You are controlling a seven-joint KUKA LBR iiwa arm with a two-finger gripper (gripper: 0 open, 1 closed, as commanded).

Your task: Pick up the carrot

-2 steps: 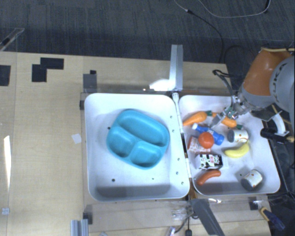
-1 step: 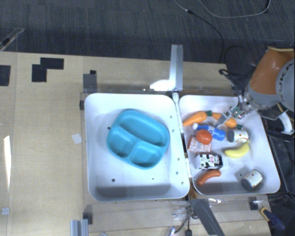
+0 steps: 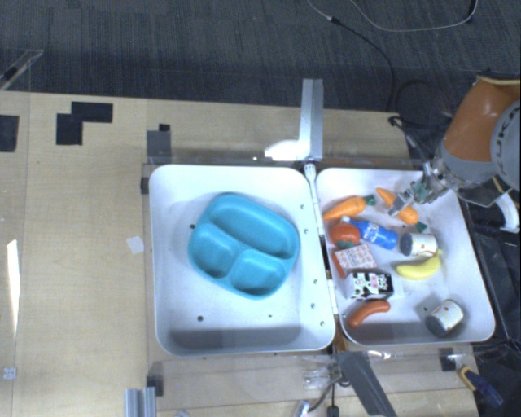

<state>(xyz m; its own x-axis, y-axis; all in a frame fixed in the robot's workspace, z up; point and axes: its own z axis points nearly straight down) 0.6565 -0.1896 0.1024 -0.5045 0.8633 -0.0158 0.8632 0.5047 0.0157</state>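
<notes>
We judge the carrot light, stiff and smooth; grip across its thick middle. We cannot tell whether our tool is parted.

I am working over what looks like a robotics lab or test room, not a home or a shop. The bench is a plain pale wooden board carrying black square markers of the kind used for camera tracking. Two shallow white bins sit side by side in a metal frame, with an upright metal post between them. Dark carpet covers the floor behind the bench, and a loose cable trails across it. The grey and orange robot arm reaches in from the right edge.
</notes>
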